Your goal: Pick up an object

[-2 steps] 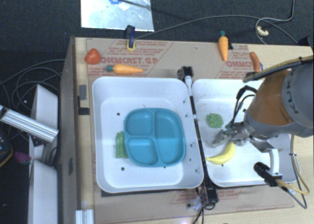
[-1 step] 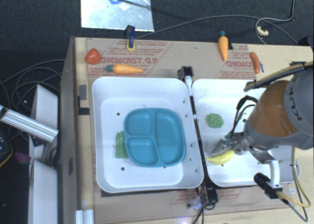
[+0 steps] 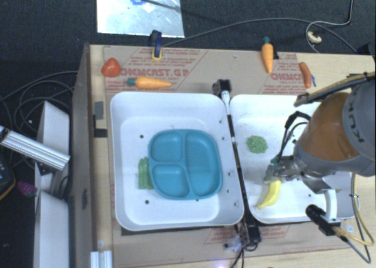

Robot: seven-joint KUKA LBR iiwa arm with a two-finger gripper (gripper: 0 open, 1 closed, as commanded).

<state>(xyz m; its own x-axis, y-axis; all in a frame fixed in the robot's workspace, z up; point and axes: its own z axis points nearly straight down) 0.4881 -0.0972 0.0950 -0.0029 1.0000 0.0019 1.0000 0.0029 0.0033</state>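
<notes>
Hand [image 3: 275, 174] over banana [image 3: 269, 194], right bin [image 3: 258, 108]

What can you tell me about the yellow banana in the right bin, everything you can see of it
The banana is a small, curved yellow piece, smooth and plastic-looking like toy food. It lies flat on the floor of the right bin near the front wall, its lower tip pointing toward the front-left corner. Its upper end sits directly under the gripper, which overlaps it in this view. Whether it is gripped cannot be told. The green lump lies apart, farther back.
</notes>
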